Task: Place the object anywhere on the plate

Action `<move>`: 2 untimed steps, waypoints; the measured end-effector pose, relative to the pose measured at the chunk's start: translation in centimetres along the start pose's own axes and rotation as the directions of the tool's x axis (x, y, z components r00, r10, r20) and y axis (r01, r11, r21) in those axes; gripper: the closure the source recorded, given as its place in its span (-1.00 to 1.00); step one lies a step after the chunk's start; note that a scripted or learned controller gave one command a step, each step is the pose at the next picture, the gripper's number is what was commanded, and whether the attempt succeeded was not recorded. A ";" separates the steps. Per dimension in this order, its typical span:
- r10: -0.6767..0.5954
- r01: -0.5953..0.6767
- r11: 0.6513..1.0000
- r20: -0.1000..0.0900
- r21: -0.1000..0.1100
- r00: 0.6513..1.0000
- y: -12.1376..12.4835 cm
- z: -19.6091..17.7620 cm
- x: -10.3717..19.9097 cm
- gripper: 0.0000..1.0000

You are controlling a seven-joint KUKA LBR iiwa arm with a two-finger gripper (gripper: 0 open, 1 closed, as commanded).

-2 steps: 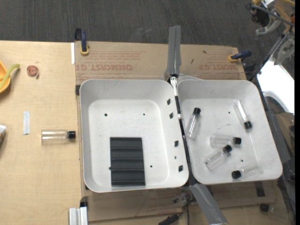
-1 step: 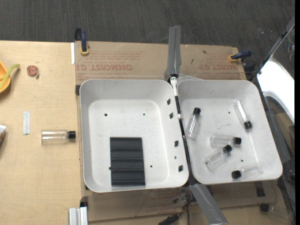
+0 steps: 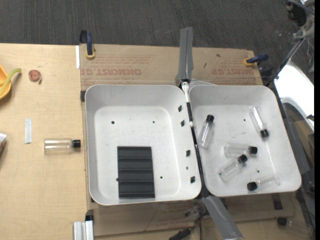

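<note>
Two white bins sat side by side. The left bin (image 3: 100, 104) held a dark ribbed plate (image 3: 135, 172) at about 6 o'clock on its floor. The right bin (image 3: 280, 114) held five clear vials with black caps: one (image 3: 206, 130) at 9 o'clock, one (image 3: 259, 121) at 2 o'clock, and three (image 3: 240, 150) (image 3: 233, 167) (image 3: 263, 183) toward 5 o'clock. Another vial (image 3: 61, 144) lay on the wooden bench (image 3: 40, 194), outside the left bin at 9 o'clock.

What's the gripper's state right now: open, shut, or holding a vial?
Gripper: cannot be told from this view.
The vials lie loose in the right bin; the dark plate sits in the left bin.
</note>
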State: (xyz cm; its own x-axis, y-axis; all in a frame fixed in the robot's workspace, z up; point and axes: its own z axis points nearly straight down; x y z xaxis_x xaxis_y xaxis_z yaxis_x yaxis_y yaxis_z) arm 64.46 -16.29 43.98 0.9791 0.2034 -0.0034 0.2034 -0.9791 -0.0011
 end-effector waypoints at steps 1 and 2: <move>0.004 -0.004 1.000 0.002 0.000 1.000 5.6 0.0 -2.6 -1.00; 0.005 -0.005 1.000 0.000 0.000 1.000 -0.3 0.0 0.5 -1.00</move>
State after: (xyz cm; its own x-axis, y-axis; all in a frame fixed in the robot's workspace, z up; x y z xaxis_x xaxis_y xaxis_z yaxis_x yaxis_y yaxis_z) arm 64.86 -15.90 44.01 0.9800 0.1988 -0.0033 0.1988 -0.9800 -0.0010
